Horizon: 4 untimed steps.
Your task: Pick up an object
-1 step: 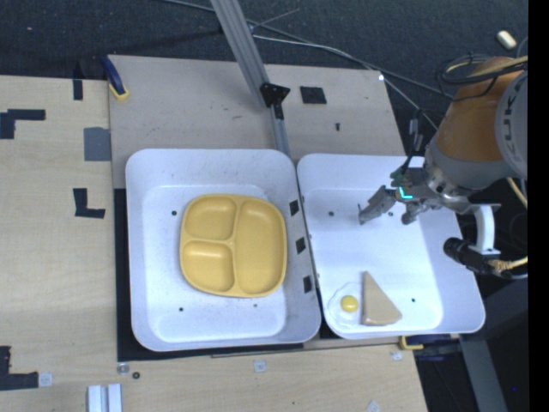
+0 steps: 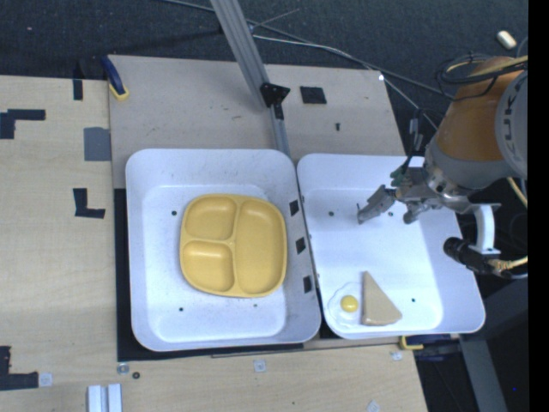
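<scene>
- Where the right bin [image 2: 429,256] curves into its near edge, a tan wedge [image 2: 377,301] lies flat, well below the gripper [image 2: 390,209] and slightly to its left, with a small yellow ball [image 2: 348,303] just beside the wedge.
- The gripper hangs over the bin's upper half with fingers spread, nothing between them; bare white floor separates it from the wedge.
- Farther to the gripper's left, past the shared rims, the left bin [image 2: 154,230] holds a yellow divided plate [image 2: 233,245], centred, with open margin all round.
- Both bins sit on the table [image 2: 51,230].
</scene>
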Motion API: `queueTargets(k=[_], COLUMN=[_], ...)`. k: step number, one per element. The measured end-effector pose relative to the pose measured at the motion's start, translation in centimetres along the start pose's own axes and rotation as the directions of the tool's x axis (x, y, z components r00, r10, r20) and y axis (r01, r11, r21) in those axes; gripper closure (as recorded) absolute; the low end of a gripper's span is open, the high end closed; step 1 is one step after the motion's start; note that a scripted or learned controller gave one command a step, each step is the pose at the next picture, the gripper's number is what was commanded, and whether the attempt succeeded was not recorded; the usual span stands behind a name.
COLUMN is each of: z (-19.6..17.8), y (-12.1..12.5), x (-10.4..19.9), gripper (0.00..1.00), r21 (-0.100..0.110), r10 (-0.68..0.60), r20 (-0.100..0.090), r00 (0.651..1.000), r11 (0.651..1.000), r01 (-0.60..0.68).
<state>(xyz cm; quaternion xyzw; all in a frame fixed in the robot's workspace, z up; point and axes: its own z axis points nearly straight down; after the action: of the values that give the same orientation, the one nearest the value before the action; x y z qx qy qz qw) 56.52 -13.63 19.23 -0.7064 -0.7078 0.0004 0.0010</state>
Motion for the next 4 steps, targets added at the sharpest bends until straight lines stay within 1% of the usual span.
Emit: queueTargets(k=[1,2,3,4], z=[5.4,10.7,9.3,2.9], y=[-1.1,-1.1,-0.9,-1.0], x=[-0.3,-0.3,-0.3,-0.2], gripper=[0.00,0.00,1.00,1.00], r21=[0.005,-0.002,-0.006,-0.006], r10=[0.002,0.001,0.000,0.001], r20=[0.001,0.003,0.004,0.002], r00=[1.000,1.000,1.000,1.000], r11=[1.000,1.000,1.000,1.000], r01=[-0.002,-0.001,0.000,-0.001])
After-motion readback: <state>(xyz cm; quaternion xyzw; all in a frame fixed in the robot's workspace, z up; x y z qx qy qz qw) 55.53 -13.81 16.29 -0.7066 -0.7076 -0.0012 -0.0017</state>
